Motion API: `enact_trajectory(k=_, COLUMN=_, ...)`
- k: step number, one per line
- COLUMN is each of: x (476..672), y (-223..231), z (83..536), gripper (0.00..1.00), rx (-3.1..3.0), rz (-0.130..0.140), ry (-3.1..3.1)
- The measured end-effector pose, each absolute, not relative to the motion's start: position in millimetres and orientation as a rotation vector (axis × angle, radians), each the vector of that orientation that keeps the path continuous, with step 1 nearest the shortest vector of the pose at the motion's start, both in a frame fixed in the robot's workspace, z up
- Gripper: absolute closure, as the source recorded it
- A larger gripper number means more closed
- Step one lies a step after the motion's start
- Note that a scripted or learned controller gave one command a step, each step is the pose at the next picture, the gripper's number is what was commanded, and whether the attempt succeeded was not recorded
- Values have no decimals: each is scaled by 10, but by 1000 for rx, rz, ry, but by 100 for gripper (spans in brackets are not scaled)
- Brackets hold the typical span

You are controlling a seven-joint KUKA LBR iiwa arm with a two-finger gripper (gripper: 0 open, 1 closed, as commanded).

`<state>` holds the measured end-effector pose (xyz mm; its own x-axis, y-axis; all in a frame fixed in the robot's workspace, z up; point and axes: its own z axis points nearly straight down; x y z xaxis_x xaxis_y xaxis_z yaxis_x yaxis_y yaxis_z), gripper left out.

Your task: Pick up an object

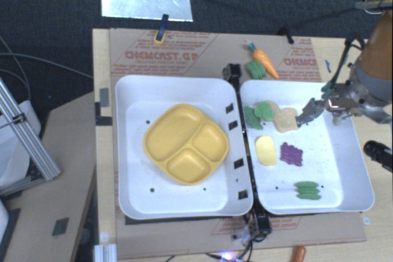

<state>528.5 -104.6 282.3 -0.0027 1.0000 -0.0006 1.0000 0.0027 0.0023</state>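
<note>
Right bin (350, 150): end effector (305, 115) beside pale beige lumpy piece (285, 119); grip state unclear.

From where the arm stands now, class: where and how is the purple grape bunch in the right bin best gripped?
Take the purple grape bunch across its narrow middle, coming straight down. It lies flat on the right bin floor, apart from the yellow piece beside it, so fingers probably fit either side. The gripper is near, above it.
</note>
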Motion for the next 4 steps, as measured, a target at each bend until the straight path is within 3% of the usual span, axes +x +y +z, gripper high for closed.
enact_trajectory(k=1, x=5238, y=-446, z=4979, gripper=0, rx=2199, rz=25, ry=2220)
enact_trajectory(k=2, x=5238, y=-467, z=4994, gripper=100, rx=2207, rz=7, ry=2226)
enact_trajectory(k=3, x=4852, y=527, z=5378, gripper=100, rx=2202, rz=12, ry=2237)
enact_trajectory(k=4, x=4859, y=1338, z=5036, gripper=100, rx=2209, rz=1, ry=2237)
